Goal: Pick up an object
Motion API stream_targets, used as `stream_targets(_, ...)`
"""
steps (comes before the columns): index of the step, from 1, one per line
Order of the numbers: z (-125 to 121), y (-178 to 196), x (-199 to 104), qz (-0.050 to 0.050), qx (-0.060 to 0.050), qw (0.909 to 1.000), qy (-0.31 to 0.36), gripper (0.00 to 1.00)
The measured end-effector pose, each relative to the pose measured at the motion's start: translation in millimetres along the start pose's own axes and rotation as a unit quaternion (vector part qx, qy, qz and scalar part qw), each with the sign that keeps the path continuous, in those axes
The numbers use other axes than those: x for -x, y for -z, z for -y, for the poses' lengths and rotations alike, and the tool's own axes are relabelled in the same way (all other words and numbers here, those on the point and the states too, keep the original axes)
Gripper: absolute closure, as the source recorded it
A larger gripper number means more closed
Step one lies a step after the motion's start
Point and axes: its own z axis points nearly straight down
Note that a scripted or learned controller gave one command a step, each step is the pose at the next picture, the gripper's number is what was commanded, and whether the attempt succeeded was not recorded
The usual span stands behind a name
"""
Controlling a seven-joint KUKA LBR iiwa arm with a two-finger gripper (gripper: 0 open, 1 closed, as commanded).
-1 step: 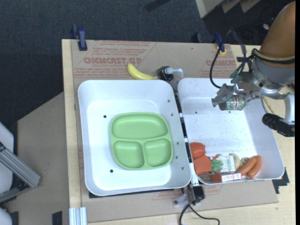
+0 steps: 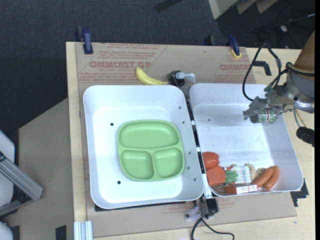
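Looking down at a slant: a bench (image 2: 125,59) covered in printed cardboard carries two shallow white bins side by side.
Arm: grey, reaching in from the right over the right bin's (image 2: 225,134) far right part.
Gripper (image 2: 260,115): hangs above the right bin near its far right wall, clenched on a small can.
Can (image 2: 268,117): small and roughly cylindrical, lying on its side between the fingers, with a green and white label and a touch of red; its print is too small to read.
Can's place: up off the bin floor, well apart from the pile of things in the near corner.
Right bin's contents: a red pepper (image 2: 210,159), an orange-red block (image 2: 215,176), a small packet with green and white print (image 2: 240,175) and an orange sausage-shaped piece (image 2: 269,178), all crowded touching one another along the near wall.
Open room in the right bin: the middle and far left of its floor lie bare white, between the gripper and the pile.
Left bin (image 2: 100,134): holds a pale green tray (image 2: 150,150) with three compartments, set near its middle, with a bare white floor all around it.
Edges: the two bins touch along their inner walls; a banana (image 2: 149,78) lies on the cardboard just beyond the left bin's far rim, beside a small dark fitting (image 2: 180,77).
Clamps: a blue one (image 2: 86,40) and a yellow-tipped one (image 2: 234,47) grip the bench's far edge.
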Motion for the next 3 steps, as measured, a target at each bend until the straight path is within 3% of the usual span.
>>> stream_targets(1, -79.4, -35.6, 19.2, 0.002, 0.006, 1.0, 0.004, 0.0)
stream_targets(2, -99.0, 4.9, 27.5, 0.001, 0.005, 1.0, 0.003, 0.0)
stream_targets(3, -97.9, 3.0, 27.2, 0.001, 0.003, 1.0, 0.003, 0.0)
